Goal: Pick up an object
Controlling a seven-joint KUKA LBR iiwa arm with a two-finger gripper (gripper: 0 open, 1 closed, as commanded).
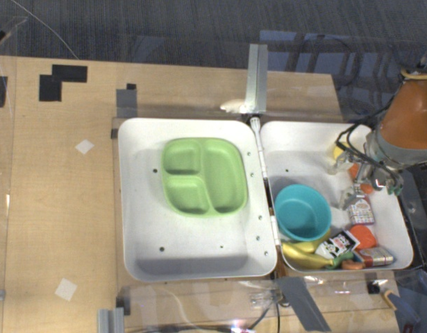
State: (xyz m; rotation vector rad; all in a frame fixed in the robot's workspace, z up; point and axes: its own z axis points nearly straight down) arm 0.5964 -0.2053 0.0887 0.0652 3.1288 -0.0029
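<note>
In the right bin (296, 141), a blue bowl (303, 211) stands near the left wall, with a banana (305, 256) just in front of it. A black-and-white box (344, 243), an orange piece (366, 236), a small pink-and-white packet (361, 213) and a silvery cylinder (380, 259) crowd the front right corner. A yellow item (337, 152) lies further back, partly hidden by cables. My gripper (361, 186) hangs low over the right side of this bin, just behind the packet and to the right of the bowl.
The left bin (140, 186) holds a green divided plate (201, 176). A metal post (257, 78) rises behind the divider between the bins. Black cables loop beside the wrist. Wooden bench top stretches away to the left.
</note>
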